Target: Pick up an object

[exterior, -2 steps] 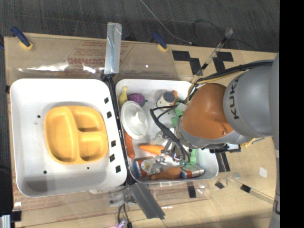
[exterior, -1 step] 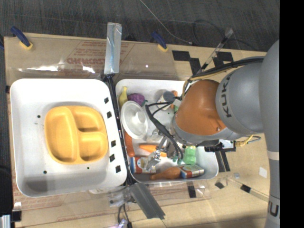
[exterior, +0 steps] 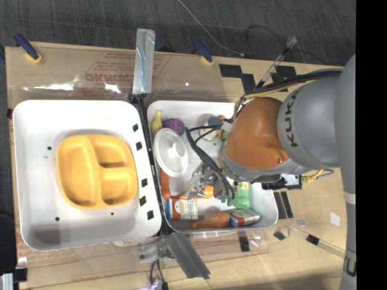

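From the camera above the counter (exterior: 338,210), two shallow white bins sat side by side. The left bin (exterior: 30,162) held a yellow divided tray (exterior: 97,169), lying flat near the middle with its compartments facing up.

The right bin (exterior: 181,109) was crowded. A white bowl (exterior: 171,151) lay against its left side, with a small yellow piece (exterior: 157,122) and a purple grape-like cluster (exterior: 175,125) just above it near the bin's top left corner. Along the bottom lay a small juice bottle with an orange label (exterior: 184,208), a carrot-like orange stick (exterior: 211,222) below it, a red and white packet (exterior: 245,220) to the right, and a green item (exterior: 242,195) just above that packet.

The grey arm (exterior: 314,122) reached in from the right, its orange band (exterior: 257,135) hanging over the middle of the right bin. The claw (exterior: 208,183) pointed down among the clutter, right of the bowl and just above the bottle. Whether it was released, clenched or grasping anything could not be told, since its metal parts blurred into the objects around it.
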Available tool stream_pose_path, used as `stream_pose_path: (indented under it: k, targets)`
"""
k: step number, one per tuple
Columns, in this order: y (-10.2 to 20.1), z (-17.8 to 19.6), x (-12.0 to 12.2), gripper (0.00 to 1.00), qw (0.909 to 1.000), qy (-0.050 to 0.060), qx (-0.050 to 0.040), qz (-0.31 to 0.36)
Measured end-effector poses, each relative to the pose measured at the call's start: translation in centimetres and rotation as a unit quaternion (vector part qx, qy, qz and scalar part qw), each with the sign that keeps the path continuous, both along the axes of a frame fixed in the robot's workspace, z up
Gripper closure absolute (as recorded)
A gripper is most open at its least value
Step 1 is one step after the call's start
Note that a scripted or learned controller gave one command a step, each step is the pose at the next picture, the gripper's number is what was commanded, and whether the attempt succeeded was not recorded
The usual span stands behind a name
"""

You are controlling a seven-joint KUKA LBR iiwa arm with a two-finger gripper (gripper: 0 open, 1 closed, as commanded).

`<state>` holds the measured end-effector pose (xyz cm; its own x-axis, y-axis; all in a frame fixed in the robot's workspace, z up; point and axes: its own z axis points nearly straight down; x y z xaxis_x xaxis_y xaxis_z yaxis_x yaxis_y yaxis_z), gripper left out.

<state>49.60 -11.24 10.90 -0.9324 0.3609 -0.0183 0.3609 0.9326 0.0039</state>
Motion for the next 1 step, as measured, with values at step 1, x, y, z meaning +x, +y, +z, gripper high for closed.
stream_pose_path:
  k: [1]
  targets:
    - [-1.18,4.3,3.98,1.0,0.9992,0.008,0.0007,0.04]
